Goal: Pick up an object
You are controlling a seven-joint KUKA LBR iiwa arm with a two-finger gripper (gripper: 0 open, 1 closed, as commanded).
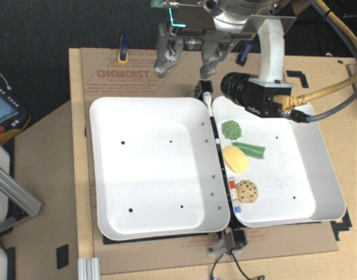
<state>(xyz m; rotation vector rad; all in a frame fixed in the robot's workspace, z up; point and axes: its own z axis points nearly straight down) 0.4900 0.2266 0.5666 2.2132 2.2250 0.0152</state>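
Gripper [185, 60] hangs high beyond the far edge of the left bin [108, 121], over bare cardboard; its two fingers [165, 57] are spread apart with nothing between them. Judged a parked or travelling pose, clear of both bins so the camera sees their floors

Candidate objects all lie in the right bin [312, 174], crowded against the wall it shares with the left bin:
- green bumpy ball [231, 129], farthest back, close to that shared wall
- green stick [250, 150], just nearer than the ball, one end touching or tucked behind the lemon, cannot tell which
- yellow lemon [235, 159], close to the shared wall
- cookie [247, 191], nearest the front, with a small red and white piece [233, 190] between it and the shared wall

Likely they slid there because the bin floor slopes toward its walls; a guess only

Room for moving: the side of the right bin away from the left bin is open white floor, so an approach from that side looks free. On the shared-wall side there is little gap, so a finger dropped there may strike the rim. The black camera unit [248, 92] on the arm overhangs the far corner of the right bin, near the ball. Cookie appears the least crowded pick
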